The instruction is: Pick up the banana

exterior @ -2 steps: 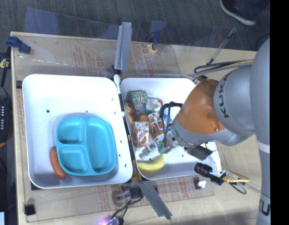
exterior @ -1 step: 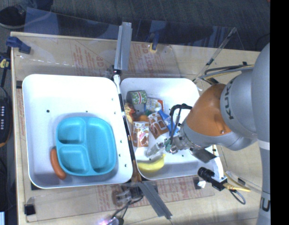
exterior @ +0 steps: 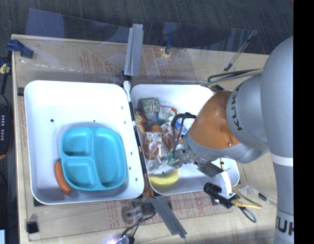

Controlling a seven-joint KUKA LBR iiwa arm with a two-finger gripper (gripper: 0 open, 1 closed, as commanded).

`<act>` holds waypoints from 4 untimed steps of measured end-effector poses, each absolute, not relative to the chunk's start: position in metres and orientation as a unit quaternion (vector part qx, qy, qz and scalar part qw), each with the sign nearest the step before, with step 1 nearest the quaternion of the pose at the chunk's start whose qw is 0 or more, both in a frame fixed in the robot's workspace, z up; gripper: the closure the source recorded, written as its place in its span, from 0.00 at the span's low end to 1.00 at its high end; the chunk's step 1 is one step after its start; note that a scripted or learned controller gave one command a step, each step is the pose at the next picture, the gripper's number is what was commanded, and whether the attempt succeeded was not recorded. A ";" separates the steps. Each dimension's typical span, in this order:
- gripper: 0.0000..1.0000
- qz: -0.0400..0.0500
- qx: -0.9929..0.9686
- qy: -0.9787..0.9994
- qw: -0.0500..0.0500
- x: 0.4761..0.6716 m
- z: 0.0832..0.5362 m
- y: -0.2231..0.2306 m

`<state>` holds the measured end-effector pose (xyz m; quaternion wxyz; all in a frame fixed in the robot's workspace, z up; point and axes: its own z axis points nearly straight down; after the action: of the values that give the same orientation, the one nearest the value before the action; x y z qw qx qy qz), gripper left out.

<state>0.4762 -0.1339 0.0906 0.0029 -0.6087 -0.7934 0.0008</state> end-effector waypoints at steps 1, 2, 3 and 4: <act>0.00 0.000 -0.542 -0.841 0.000 0.477 0.092 -0.176; 0.00 0.000 -0.517 -0.856 0.003 0.476 0.090 -0.132; 1.00 0.000 -0.515 -0.857 0.004 0.477 0.100 -0.132; 1.00 0.000 -0.479 -0.878 -0.001 0.529 0.227 -0.185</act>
<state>0.5285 -0.1854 0.2273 -0.0009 -0.4787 -0.8780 -0.0001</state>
